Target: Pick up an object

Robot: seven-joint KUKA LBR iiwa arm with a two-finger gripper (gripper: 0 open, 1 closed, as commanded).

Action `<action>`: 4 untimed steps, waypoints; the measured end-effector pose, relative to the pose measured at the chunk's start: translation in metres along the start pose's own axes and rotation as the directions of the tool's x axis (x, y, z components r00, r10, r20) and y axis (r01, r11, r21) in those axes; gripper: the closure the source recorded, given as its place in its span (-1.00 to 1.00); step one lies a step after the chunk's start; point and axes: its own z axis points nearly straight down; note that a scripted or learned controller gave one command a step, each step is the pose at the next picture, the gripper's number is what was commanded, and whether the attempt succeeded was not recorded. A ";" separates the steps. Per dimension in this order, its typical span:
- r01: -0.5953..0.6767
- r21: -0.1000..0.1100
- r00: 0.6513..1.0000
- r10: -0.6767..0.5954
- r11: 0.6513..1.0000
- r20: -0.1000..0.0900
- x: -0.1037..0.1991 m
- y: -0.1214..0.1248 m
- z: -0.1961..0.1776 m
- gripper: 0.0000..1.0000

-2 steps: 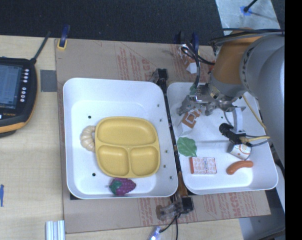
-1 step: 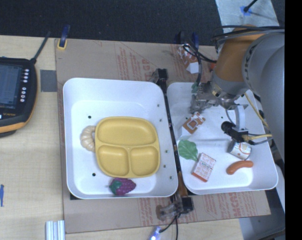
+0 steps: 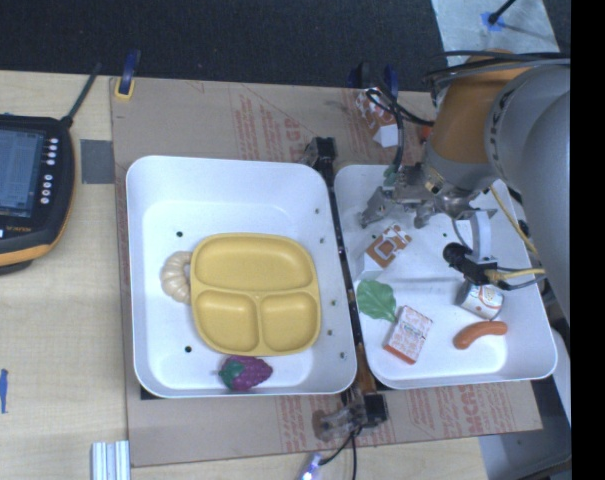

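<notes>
Picking cleanly calls for choosing one loose item and coming straight down on it, and the gripper [image 3: 407, 211] sits low over the far part of the right bin [image 3: 522, 366], its dark metal fingers [image 3: 374, 213] splayed apart with nothing between them. I judge the step to be the descent toward a target, not yet a grasp.

Taking the small brown-and-white packet [image 3: 386, 247] as landmark: it lies just below the gripper, nearest of all the objects, flat and thin, so the fingers would need to straddle its short edges and press close to the bin floor. Below the packet lies a green leaf [image 3: 376, 299], soft-looking and limp, probably toy lettuce. Below and right of the packet is an orange-and-white carton [image 3: 408, 333], boxy and crisp-edged, the easiest shape to pinch. Further right of it lie a small white cup-like container [image 3: 481, 301] and a smooth sausage [image 3: 479, 334], rounded and likely to roll.

Left of the packet, across the bin wall, the left bin [image 3: 147, 183] holds a yellow divided tray [image 3: 254, 293], glossy plastic with three compartments, a lumpy cream-coloured pastry [image 3: 175, 274] touching its left edge, and a knobbly purple grape bunch [image 3: 245, 372] just beyond its near edge.
</notes>
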 end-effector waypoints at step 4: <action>-0.004 -0.006 1.000 0.004 1.000 -0.001 -0.118 -0.043 -0.104 -1.00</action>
